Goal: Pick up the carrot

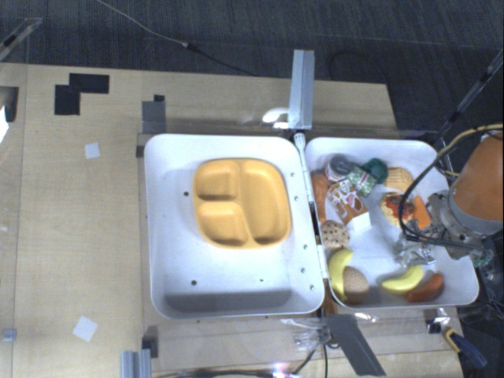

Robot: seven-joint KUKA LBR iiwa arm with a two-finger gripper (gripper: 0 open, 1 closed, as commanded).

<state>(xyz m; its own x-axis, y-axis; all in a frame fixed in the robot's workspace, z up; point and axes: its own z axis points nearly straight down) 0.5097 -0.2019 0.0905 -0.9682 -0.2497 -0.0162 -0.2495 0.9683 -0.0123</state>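
Item 1, foreground: a grey metal bracket [352, 346] at the bench's near edge, below the seam between the two bins.

Item 2, task object: the carrot [319, 194], judged to be the long orange piece lying lengthwise against the left wall of the right bin [470, 290]. A smaller orange piece [422, 211] sits near the arm, half hidden by cables; its identity cannot be told.

Item 3, neighbours: a printed packet [346, 201] just beside the carrot, a cookie [334, 233] near its lower end, and a green-capped bottle [367, 173] above. Further out are a banana [339, 263], a brown roll [356, 282], a second banana [403, 280] and a reddish piece [430, 287].

Item 4, gripper [411, 252]: low over the right side of the same bin, well apart from the carrot. Whether it is open or closed cannot be told, and nothing is seen in its hold.

Handling note: the approach probably needs a travel across the bin to the left wall, with the grip set across the carrot's narrow width (the wall and the packet crowd both sides, so a centred descent matters).

Item 5, surroundings: the left bin [157, 211] holds a yellow divided tray [240, 201]. The pale wooden bench [71, 250] bears black tape marks [79, 91] and an upright metal post [303, 85]. Beyond it is dark carpet [236, 14], crossed by a thin cable [118, 10].
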